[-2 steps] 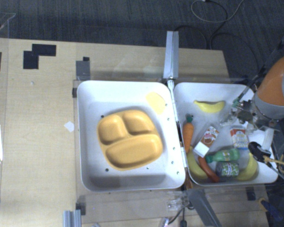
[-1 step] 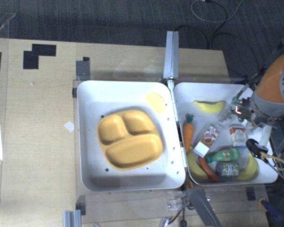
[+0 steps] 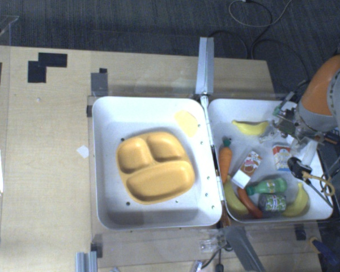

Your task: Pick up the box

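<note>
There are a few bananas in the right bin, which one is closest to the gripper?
The banana along the right bin's far edge, just left of the gripper. The other bananas lie at the bin's near end.

A yellow tray [image 3: 154, 166] sits in the left bin [image 3: 102, 152]. The right bin [image 3: 323, 211] holds bananas [image 3: 250, 128], a carrot [image 3: 225, 162], a green bottle [image 3: 266, 186] and a small box [image 3: 251, 163].

Glossy white plastic bins [image 3: 102, 152] hold a smooth yellow tray [image 3: 154, 166] (plastic-looking) on a pale wood bench [image 3: 39, 152].
</note>
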`<move>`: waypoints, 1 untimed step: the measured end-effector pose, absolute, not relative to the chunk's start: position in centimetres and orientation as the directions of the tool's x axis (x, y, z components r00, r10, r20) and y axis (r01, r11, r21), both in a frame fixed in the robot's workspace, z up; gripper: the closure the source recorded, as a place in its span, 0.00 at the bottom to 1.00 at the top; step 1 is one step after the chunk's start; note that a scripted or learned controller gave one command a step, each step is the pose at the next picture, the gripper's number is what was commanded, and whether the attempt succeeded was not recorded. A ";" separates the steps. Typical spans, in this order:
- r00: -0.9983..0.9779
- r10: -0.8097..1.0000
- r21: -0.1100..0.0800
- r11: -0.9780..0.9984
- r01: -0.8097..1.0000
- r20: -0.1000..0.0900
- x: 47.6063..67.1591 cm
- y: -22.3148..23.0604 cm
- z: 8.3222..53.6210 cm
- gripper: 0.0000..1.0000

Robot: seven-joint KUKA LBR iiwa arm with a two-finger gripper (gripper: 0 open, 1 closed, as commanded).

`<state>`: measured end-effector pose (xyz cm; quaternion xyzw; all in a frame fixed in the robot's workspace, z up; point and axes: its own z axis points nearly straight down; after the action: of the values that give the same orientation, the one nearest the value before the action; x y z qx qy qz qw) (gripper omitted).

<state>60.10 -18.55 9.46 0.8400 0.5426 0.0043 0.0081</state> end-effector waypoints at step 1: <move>0.403 0.915 0.027 -0.403 0.915 -0.002 60.4 -18.5 10.8 1.00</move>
<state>60.38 -18.52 10.76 0.8376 0.5461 0.0063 0.0118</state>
